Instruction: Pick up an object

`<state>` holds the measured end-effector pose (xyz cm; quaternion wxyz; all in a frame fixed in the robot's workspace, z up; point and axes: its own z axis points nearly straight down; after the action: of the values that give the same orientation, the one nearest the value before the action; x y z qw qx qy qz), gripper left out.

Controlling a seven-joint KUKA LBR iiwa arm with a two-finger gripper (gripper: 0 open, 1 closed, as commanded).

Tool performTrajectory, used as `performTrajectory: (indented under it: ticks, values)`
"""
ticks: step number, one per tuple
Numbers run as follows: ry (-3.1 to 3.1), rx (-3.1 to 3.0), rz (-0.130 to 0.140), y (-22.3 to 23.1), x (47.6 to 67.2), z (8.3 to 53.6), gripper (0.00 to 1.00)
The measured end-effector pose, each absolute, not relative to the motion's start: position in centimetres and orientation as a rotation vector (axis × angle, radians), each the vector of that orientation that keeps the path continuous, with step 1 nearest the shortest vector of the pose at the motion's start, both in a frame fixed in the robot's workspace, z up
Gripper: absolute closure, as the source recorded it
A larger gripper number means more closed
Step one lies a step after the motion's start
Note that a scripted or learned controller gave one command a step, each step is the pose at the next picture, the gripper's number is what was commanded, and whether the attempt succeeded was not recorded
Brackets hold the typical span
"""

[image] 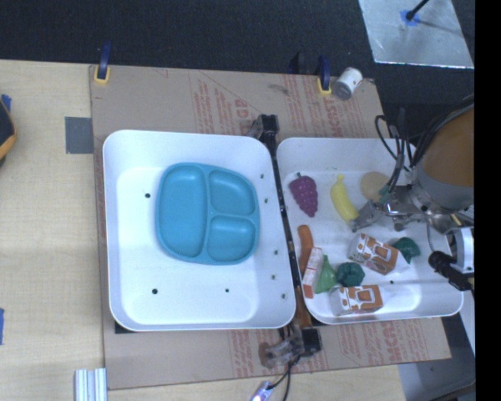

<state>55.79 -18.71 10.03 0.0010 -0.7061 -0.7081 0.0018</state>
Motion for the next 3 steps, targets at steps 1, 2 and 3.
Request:
performTrajectory:
  ticks: [1,2,3]
  values:
    - [-2.226,-2.213,0.005,-21.1,64.3,9.2,0.00]
    - [-2.223,-2.213,0.005,-19.5,65.6,9.2,0.00]
    - [-2.223,-2.216,0.005,-16.8,59.4,9.2,0.00]
